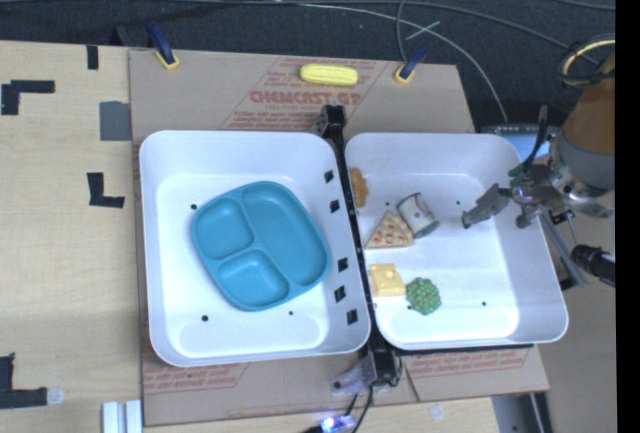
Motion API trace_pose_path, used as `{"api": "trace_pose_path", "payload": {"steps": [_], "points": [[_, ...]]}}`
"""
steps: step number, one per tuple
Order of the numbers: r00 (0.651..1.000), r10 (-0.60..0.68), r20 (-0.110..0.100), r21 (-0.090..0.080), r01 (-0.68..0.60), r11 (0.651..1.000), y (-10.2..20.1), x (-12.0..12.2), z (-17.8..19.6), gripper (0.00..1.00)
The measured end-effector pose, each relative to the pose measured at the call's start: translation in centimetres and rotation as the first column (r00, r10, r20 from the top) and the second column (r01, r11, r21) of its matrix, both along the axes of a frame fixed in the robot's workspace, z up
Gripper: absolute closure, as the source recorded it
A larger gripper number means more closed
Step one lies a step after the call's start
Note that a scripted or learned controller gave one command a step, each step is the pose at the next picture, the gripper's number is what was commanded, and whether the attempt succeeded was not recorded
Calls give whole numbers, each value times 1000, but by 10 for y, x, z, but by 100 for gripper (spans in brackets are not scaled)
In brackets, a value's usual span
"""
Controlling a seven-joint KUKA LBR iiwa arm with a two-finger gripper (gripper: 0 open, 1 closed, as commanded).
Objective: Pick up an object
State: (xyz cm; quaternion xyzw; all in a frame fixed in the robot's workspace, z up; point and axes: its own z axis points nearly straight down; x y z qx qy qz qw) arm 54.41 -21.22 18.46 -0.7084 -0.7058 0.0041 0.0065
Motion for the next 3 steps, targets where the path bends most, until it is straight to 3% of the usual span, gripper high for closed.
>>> {"api": "trace_pose_path", "payload": {"steps": [1,3], "points": [[1000,5,14,-4,-4,1000,1,4,8,0],[1000,5,15,-6,-5,1000,5,0,-102,0]]}}
